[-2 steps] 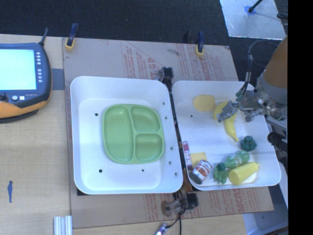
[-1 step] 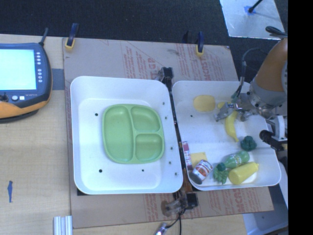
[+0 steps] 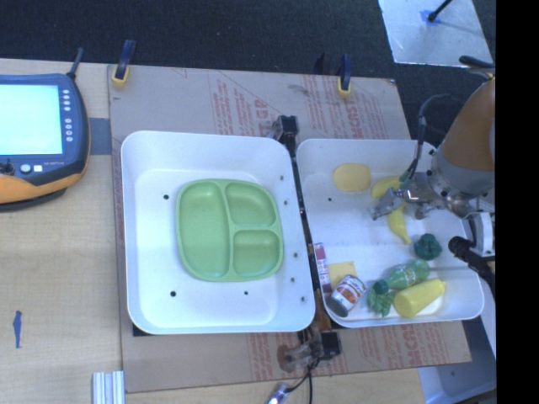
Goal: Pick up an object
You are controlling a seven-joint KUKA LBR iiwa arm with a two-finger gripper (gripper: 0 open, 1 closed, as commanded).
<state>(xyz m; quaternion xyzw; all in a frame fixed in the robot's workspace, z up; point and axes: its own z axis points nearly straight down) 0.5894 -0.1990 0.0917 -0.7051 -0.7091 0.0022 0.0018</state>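
Over the right bin (image 3: 472,314) the gripper (image 3: 396,202) sits low among yellow pieces, jaws spread, metal tips either side of a banana (image 3: 397,223); we see nothing clamped between them. We judge the grasp pending: centre on the banana, descend squarely, close fully before lifting. Keep clear of the yellow disc (image 3: 351,177) and green broccoli (image 3: 428,246) nearby.

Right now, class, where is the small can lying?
The can lies in the right bin, near its front left corner, beside a flat yellow piece and left of the green bottle.
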